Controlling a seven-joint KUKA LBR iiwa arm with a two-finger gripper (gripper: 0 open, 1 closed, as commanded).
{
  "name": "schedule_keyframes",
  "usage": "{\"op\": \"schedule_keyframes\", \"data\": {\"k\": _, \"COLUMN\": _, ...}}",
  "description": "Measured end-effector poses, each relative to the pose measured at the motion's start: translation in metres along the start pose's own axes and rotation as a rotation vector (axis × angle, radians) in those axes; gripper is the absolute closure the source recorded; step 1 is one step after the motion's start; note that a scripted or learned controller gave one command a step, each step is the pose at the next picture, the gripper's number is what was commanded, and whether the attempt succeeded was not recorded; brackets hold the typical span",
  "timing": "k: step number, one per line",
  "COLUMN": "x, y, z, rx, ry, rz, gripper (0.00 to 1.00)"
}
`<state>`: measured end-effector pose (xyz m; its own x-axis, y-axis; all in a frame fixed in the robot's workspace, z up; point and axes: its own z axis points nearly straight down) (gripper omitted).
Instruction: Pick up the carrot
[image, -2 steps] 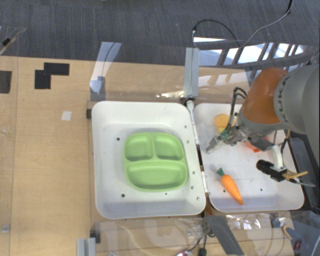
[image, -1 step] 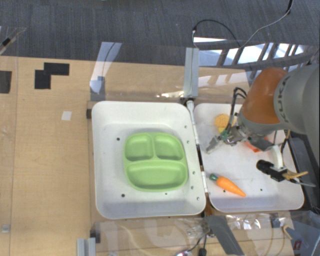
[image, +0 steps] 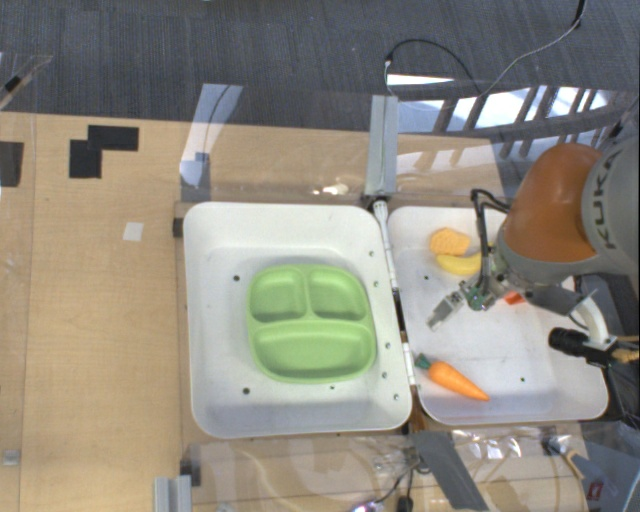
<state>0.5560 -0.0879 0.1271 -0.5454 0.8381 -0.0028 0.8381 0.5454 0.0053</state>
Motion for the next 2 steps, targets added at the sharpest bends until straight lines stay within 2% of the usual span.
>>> {"op": "schedule_keyframes", "data": {"k": 1, "x": 0.06, "y": -0.041, "z": -0.059, "rx": 0.0, "ry": -0.001, "rz": -0.06, "gripper": 0.0}}
{"op": "schedule_keyframes", "data": {"k": 2, "x": 0.028, "y": -0.063, "z": 0.007, "rx": 0.001, "ry": 0.001, "rz": -0.289, "gripper": 0.0}}
